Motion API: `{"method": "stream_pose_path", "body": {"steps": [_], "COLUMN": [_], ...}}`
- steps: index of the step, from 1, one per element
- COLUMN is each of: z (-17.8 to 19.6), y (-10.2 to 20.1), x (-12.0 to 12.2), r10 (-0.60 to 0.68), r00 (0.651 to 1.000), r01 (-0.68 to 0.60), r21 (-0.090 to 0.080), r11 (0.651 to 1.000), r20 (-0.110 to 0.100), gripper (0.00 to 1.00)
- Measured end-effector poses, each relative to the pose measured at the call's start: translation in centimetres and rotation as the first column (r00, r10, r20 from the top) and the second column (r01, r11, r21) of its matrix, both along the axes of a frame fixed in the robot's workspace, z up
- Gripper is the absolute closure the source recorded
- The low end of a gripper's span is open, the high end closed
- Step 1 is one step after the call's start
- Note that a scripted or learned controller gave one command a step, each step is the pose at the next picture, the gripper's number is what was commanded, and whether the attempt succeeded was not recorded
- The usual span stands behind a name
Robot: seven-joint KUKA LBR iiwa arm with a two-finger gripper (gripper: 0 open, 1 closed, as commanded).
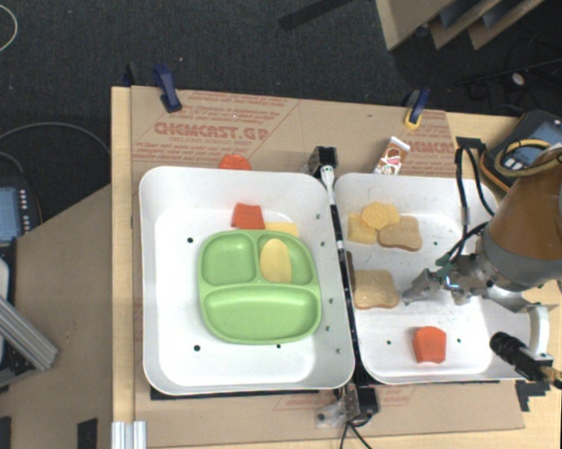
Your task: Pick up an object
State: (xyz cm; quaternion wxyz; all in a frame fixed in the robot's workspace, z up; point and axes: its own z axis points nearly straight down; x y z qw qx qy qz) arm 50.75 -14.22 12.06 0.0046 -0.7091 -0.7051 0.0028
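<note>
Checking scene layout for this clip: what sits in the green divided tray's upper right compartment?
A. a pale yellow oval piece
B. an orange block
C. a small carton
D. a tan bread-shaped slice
A: the pale yellow oval piece lies inside the upper right compartment of the green divided tray, while the orange block sits outside it, just beyond the tray's top edge in the left bin.

Single fixed camera above the surface (267, 125), looking down at a slant, far enough to take in both white bins, left bin (168, 260) near centre frame, right bin (468, 204) beside it, dark floor along the top, arm (532, 230) entering from the right edge
</note>
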Motion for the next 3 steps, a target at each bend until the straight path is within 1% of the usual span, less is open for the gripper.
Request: {"method": "stream_pose_path", "body": {"steps": [1,2,3], "z": [-3.8,6.1,3.5], "y": [-0.1,1.3,-1.3], "x": [-3.1,5.8,-1.0], "r10": [0.003,0.012,0.001], "r00": [1.0,1.0,1.0], "r01": [-0.003,-0.012,-0.001], "r21": [0.0,-0.007,0.0], "r11": [1.0,1.0,1.0], "r20": [0.004,0.028,0.004], "gripper": [0.0,0.0,0.0]}}
